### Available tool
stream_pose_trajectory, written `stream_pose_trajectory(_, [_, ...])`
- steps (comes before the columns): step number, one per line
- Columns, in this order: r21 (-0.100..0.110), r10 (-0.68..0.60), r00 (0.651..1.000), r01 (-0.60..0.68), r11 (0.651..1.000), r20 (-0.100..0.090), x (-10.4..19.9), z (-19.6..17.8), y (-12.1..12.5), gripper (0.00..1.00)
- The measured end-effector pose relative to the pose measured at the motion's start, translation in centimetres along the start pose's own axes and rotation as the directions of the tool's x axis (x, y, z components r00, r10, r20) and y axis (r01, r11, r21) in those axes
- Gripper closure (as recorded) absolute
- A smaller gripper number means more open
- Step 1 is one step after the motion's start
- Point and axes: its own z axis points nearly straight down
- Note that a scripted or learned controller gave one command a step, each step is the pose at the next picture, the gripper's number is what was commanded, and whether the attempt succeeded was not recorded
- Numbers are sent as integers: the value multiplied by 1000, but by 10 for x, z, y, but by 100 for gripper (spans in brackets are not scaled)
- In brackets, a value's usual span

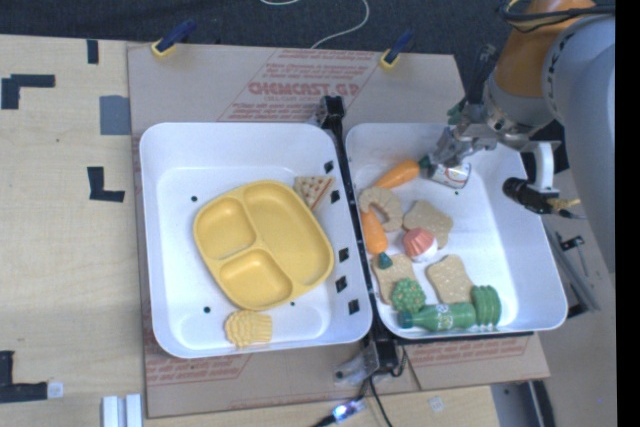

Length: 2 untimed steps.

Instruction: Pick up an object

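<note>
Finding 1, position. My gripper point(452, 167) stood low in the upper part of the right bin point(520, 260). It was just beside the thick end of the orange carrot point(398, 175), and the carrot lay flat on the bin floor, pointing away toward the divider between the bins. Whether I touched it could not be settled from this slant.

Finding 2, grip. I could not tell whether my grip was released or clenched, because the wrist and its housing hid that detail. Nothing was seen held in it.

Finding 3, contents. The other right-bin items all rested on the floor of that bin:
- a second small carrot point(373, 233)
- several tan crackers point(430, 220)
- a red and white piece point(418, 241)
- a broccoli floret point(406, 295)
- a green bottle-shaped toy point(450, 316)

The left bin point(160, 215) held a yellow divided plate point(262, 243), a corn cob point(248, 326) and a wedge-shaped cracker point(313, 187). All of these were well apart from me.

Assessment. I judged the approach done and the pick not yet accomplished, as no object had left the bin floor. The carrot appeared the likeliest target. What was left was a confirmed closure on it and a lift clear of the bin. A smooth, tapered carrot may slip out sideways.
</note>
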Motion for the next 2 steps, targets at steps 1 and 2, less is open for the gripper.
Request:
stream_pose_trajectory(1, [17, 1, 1000, -1, 1000, -12, -3, -45, 9, 100])
stream_pose_trajectory(2, [16, 2, 1000, -1, 1000, -12, -3, -99, 11, 100])
